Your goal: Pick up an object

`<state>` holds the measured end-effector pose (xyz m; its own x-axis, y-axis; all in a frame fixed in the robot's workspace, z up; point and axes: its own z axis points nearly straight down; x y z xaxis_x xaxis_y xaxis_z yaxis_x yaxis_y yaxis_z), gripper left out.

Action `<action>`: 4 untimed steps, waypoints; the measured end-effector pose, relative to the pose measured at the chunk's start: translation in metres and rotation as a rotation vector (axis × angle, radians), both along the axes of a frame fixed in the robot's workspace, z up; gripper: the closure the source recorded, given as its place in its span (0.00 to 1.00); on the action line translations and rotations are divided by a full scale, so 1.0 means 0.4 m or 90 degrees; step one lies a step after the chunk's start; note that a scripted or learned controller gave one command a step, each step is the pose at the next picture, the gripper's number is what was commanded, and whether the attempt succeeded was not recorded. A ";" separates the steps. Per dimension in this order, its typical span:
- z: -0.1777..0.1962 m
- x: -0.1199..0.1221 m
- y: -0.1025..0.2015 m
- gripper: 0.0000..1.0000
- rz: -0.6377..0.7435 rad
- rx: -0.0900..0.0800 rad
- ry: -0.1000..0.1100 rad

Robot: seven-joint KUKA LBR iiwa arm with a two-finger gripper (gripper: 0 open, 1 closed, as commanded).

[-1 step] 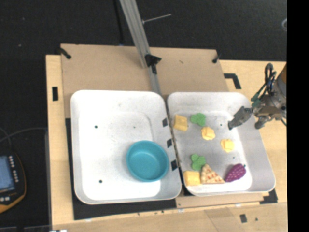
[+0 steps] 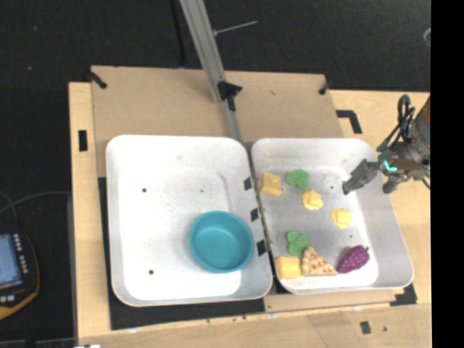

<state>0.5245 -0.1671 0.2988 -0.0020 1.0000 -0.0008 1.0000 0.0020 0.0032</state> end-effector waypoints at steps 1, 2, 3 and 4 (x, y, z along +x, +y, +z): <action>-0.141 0.013 -0.022 0.00 -0.002 0.000 0.004; -0.248 0.013 -0.019 0.00 -0.002 0.000 0.004; -0.356 0.024 -0.021 0.00 -0.003 0.000 0.004; -0.322 0.028 -0.024 1.00 -0.006 -0.001 -0.001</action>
<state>0.5357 -0.1766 0.1701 0.0080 1.0000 -0.0018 1.0000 -0.0080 0.0053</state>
